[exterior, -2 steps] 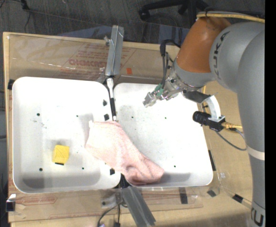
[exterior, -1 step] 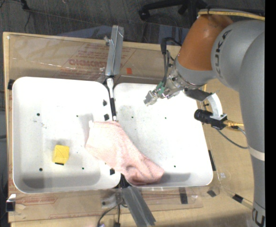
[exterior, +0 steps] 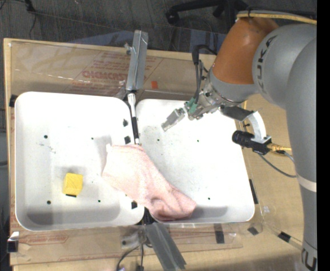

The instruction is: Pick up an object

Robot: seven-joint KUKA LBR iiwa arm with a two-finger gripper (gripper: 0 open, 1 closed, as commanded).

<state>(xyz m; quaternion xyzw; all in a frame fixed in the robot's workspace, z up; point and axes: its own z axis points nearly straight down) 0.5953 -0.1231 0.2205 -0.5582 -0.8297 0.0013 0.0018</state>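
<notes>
A pink cloth (exterior: 148, 182) lies crumpled across the divider between the two bins, most of it in the right bin (exterior: 221, 168), reaching its front wall. A small yellow block (exterior: 73, 184) sits in the left bin (exterior: 46, 123), toward the front. My gripper (exterior: 172, 119) hangs over the back part of the right bin, pointing down and left. It is apart from the cloth, up and to the right of it, and nothing shows in it.
A metal bar (exterior: 135, 66) runs from the back of the bench to the divider between the bins. A black and white fitting with a cable (exterior: 252, 137) juts from the wrist over the right bin's right edge.
</notes>
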